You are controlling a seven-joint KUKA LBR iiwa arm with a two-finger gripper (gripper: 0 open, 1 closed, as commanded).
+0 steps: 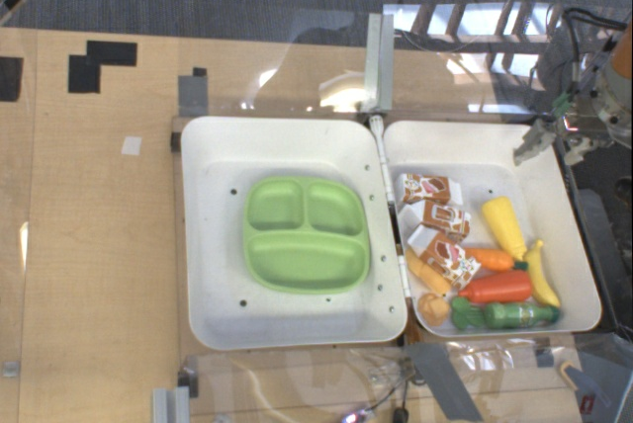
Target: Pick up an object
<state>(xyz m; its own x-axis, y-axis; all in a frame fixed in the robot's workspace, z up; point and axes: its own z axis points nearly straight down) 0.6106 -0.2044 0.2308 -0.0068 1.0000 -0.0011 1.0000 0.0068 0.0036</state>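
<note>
Toys crowd the right bin [554, 213]: yellow squash [503, 224], banana [540, 275], red pepper [497, 288], cartons. Gripper [539, 136] hovers above that bin's far right corner, holding nothing; its opening can't be judged. Green plate [305, 234] sits in the left bin [213, 213].

My left bin [213, 213] holds a green divided plate [306, 235]; black tape shapes [102, 62] mark my wooden bench [79, 263].

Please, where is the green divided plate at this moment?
The green divided plate lies flat in the middle of the left bin in the camera view, alone there, apart from the toy food piled in the right bin.
</note>
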